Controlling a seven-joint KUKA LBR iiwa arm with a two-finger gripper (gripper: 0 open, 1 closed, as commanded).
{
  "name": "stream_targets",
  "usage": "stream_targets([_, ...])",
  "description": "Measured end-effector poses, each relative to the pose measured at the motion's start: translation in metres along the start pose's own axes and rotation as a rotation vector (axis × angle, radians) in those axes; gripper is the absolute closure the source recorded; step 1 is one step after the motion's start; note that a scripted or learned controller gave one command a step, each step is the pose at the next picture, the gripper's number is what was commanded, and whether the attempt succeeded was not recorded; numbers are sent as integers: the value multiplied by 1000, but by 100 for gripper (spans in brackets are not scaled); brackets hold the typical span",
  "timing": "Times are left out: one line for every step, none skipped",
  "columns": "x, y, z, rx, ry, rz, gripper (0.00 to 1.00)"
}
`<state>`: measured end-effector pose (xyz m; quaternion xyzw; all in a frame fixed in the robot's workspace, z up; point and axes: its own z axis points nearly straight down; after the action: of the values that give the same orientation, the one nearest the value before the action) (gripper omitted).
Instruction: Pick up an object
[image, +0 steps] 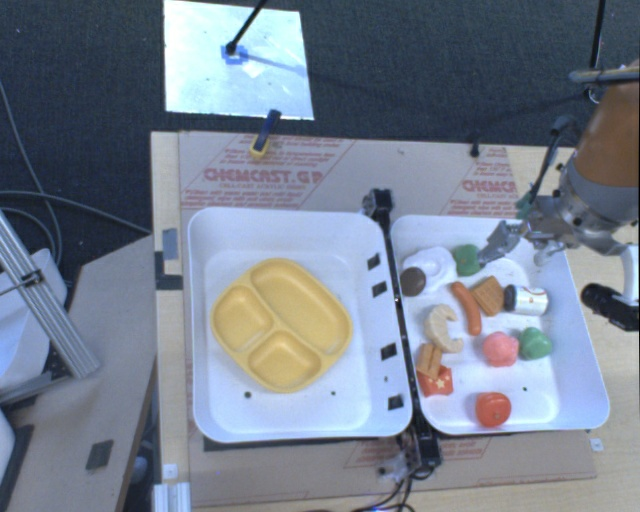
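The gripper (520, 240) is seen spread wide with nothing grasped, above the right bin's (585, 395) far edge; a green item (466, 259) lies just left of it.

the grey arm reaches in from the right, its pincer (520, 241) angled downward, fingers spread apart.
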<state>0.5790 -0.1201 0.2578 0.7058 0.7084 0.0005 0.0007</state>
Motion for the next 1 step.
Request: stream_targets([13, -17, 158, -13, -3, 3, 0])
